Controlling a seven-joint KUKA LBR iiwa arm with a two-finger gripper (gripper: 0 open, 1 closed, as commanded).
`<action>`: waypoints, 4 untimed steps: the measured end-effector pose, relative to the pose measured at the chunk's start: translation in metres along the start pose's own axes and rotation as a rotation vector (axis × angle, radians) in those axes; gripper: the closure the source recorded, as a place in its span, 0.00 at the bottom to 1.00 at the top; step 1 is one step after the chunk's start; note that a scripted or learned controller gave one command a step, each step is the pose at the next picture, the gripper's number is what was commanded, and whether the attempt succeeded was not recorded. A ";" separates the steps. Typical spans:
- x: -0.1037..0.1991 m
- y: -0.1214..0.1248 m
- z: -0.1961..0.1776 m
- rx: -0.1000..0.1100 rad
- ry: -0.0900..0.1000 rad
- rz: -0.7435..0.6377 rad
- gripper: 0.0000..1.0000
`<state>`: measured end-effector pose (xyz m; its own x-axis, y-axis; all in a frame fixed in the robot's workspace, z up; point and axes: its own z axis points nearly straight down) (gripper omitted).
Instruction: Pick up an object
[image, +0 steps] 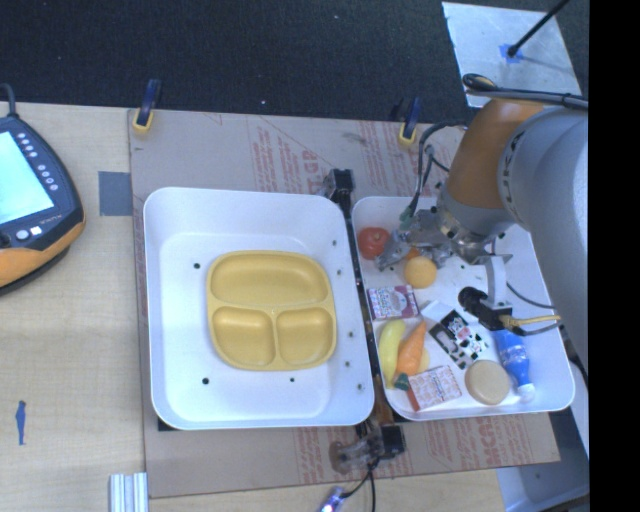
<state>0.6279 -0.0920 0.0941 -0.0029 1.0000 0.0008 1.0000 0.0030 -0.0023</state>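
The arm (520, 170) reaches in over the right bin (555, 385), and its pincer (432, 245) hangs low near the bin's far left corner. Whether it is open or closed cannot be told. Directly below it lies a yellow ball (421, 271), with a red tomato (373, 241) just to the left by the bin's left wall.

Toward the near edge of the same bin lie a pink card (391, 301), a banana (391, 345) with a carrot (412, 347) across it, a black-and-white box (460, 338), a blue bottle (514, 360), a round tan disc (487, 382) and a red-and-white packet (434, 387).

The left bin (180, 390) carries a yellow divided tray (271, 307) in its middle. A handheld control unit (30, 205) lies at the worktop's left edge.
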 end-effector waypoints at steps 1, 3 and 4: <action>-0.010 0.021 0.005 0.034 -0.007 0.000 0.00; -0.008 0.021 0.006 0.036 -0.006 0.000 0.00; -0.010 0.021 0.006 0.035 -0.005 0.001 0.00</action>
<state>0.6489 -0.1018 0.0883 -0.0024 1.0000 -0.0038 0.9993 0.0022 -0.0372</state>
